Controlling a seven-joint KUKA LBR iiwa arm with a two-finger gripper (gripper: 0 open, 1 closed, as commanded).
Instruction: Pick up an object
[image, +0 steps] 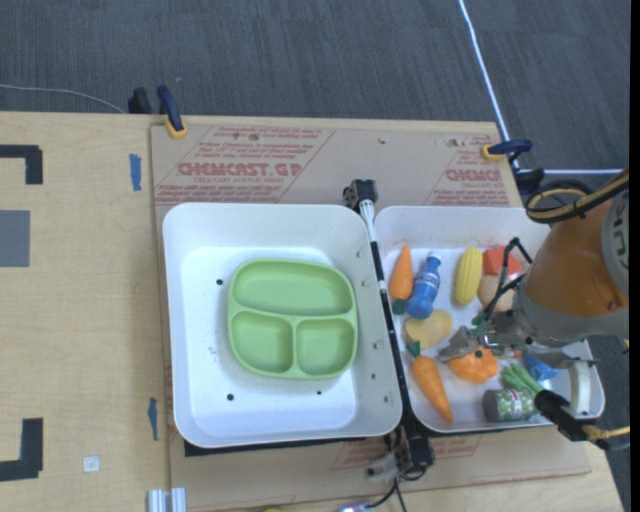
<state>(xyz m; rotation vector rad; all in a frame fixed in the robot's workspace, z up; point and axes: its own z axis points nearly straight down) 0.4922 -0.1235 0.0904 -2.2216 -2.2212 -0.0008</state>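
In the right bin (590, 398), nearest, a can (510, 404) lies beside a carrot (432, 386). Just beyond, the end effector (468, 345) sits low over an orange toy (474, 368); whether it is clenched or released, I cannot tell. Farther back lie a lemon (431, 328), a blue bottle (425, 285), a second carrot (401, 273) and corn (467, 275). The left bin (190, 330) holds a green plate (292, 318)

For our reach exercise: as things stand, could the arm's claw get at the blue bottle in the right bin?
Probably yes. The blue bottle lies uncovered between an orange carrot and a corn cob, with nothing on top. The claw hovers just below it in the same bin; the close neighbours may crowd the grasp.
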